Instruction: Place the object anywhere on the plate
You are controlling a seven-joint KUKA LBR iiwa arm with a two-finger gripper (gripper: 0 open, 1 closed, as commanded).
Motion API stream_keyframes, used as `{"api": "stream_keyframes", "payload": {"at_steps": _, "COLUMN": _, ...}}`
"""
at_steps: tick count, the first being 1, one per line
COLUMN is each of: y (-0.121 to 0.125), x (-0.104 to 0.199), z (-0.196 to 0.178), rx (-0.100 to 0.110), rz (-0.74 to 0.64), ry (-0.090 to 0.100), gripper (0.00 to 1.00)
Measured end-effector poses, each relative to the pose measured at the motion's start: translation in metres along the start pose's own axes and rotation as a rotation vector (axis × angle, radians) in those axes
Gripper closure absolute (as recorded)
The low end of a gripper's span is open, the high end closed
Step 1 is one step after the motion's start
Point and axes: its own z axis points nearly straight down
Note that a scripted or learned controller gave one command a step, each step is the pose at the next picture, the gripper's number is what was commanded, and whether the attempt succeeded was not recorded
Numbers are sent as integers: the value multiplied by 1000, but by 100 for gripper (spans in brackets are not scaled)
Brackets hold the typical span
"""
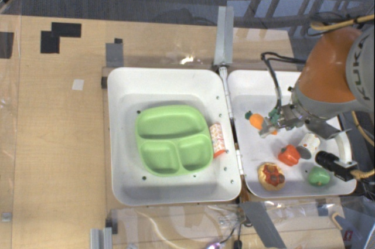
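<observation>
The gripper (pixel 269 128) hovers just right of the toy carrot (pixel 255 120), right of centre; finger state unclear.

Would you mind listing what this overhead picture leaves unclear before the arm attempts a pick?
- End effector: in the camera view it is small and blurred, so its state above the orange toy carrot is unreadable.
- Right white bin: the grey and orange arm covers its far right part.
- Small printed packet beside the green divided plate: its label is too small to read.
</observation>
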Motion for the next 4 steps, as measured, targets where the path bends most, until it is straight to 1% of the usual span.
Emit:
{"api": "stream_keyframes", "payload": {"at_steps": 1, "y": 19, "x": 68, "z": 11, "rx": 4, "rz": 197, "ry": 0, "gripper": 100}}
{"api": "stream_keyframes", "payload": {"at_steps": 2, "y": 96, "x": 158, "z": 8, "rx": 3, "rz": -77, "ry": 0, "gripper": 100}}
{"api": "stream_keyframes", "payload": {"at_steps": 3, "y": 94, "x": 162, "z": -9, "rx": 2, "rz": -190, "ry": -1, "gripper": 100}}
{"api": "stream_keyframes", "payload": {"at_steps": 4, "y": 94, "x": 162, "z": -9, "rx": 2, "rz": -191, "ry": -1, "gripper": 0}}
